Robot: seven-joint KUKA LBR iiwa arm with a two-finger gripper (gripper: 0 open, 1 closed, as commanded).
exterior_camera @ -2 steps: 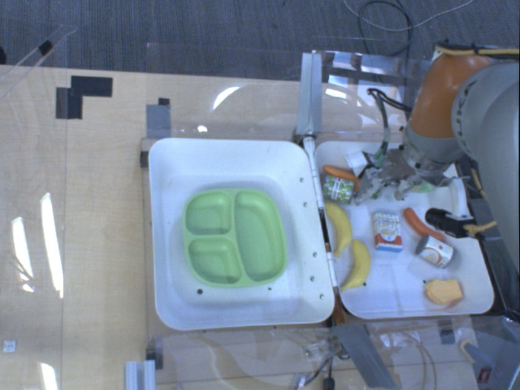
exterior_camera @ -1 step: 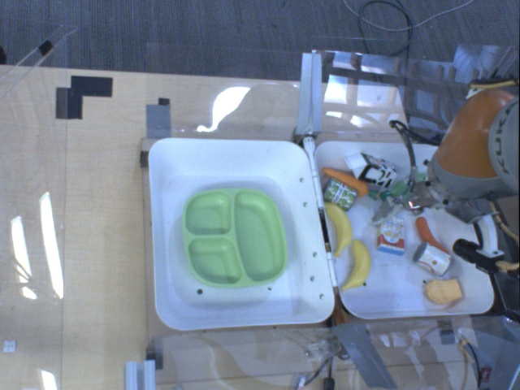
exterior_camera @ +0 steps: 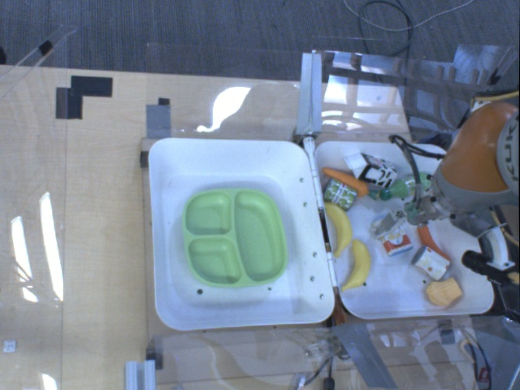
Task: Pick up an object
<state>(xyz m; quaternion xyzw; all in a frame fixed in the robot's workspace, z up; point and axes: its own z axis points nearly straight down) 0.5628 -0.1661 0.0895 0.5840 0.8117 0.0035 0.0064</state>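
Arm [exterior_camera: 479,157] positioned over right bin [exterior_camera: 471,303], above the banana [exterior_camera: 340,227] and carrot [exterior_camera: 345,177]; jaw state cannot be told.

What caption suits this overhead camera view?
Arm's gripper hovers amid clutter in right bin; green tray fills left bin.

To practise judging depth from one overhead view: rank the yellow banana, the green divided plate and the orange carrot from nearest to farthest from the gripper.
From the gripper in the right bin:
1. Orange carrot, up and left, right bin.
2. Yellow banana, lower left, right bin; close to the carrot's rank.
3. Green divided plate, left bin, clearly farthest.
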